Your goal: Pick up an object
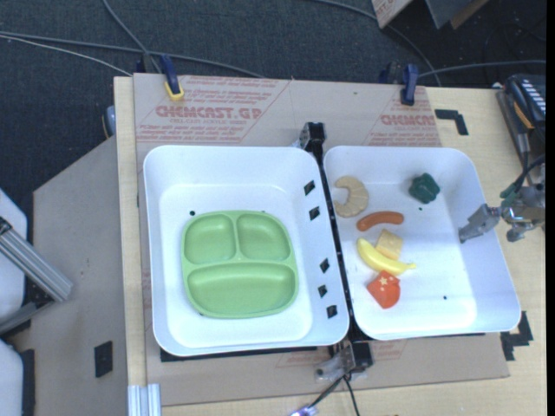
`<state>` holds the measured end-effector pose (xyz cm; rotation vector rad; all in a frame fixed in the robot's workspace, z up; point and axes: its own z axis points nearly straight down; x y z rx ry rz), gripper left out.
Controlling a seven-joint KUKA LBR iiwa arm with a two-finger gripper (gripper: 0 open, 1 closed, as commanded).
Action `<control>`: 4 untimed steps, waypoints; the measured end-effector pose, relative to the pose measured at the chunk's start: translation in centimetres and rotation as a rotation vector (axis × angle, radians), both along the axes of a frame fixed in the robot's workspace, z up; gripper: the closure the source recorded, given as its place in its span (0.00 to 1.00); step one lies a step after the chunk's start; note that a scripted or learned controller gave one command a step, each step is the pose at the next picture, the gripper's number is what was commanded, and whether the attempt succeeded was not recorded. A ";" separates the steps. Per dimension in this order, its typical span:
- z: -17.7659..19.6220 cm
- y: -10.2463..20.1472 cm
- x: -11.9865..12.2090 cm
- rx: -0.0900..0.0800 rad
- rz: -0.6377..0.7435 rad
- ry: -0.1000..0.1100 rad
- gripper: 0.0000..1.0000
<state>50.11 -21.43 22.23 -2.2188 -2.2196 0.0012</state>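
So my claw (482,221) is parked at the right bin's (451,306) right rim, can't tell its state. Nothing grabbed yet. Closest pick looks like the green block (424,187), up-left of it, so next I reach over.

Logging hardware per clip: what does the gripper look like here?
The gripper at the right bin's right rim is dull grey metal, a slim angular finger pointing into the bin. Behind it sits a blocky grey-and-dark mount with thin cables.
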 end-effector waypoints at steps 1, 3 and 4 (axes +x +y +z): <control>-6.3 0.2 -0.7 0.003 -0.001 0.007 0.00; -13.9 0.1 -0.4 0.008 0.003 0.003 0.00; -12.9 -0.1 -0.4 0.004 0.001 0.001 1.00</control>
